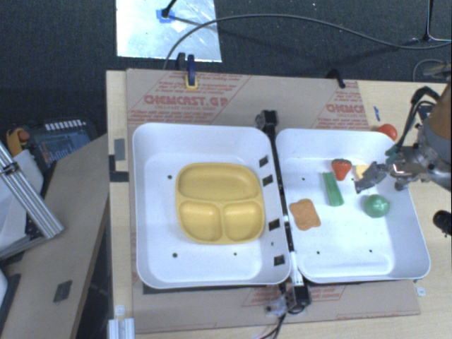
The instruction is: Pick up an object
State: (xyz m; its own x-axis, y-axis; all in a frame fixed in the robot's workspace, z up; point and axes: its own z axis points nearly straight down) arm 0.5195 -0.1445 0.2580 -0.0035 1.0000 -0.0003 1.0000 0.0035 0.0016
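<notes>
The right bin (353, 260) holds a red strawberry-like piece (342, 169), a green bar (332, 188), an orange toast-shaped piece (305, 214) and a round green piece (376, 205). My gripper (385, 181) hangs over the bin's right half, just above the round green piece and to the right of the strawberry piece. It is open, with one finger (367, 178) pointing left and nothing between the two. A small pale yellow piece (361, 169) is partly hidden behind that finger.
The left bin (152, 189) holds a yellow divided tray (217, 202). A red item (386, 131) sits at the right bin's far right rim. The arm (431, 147) enters from the right. A black divider (277, 189) with clips runs between the bins.
</notes>
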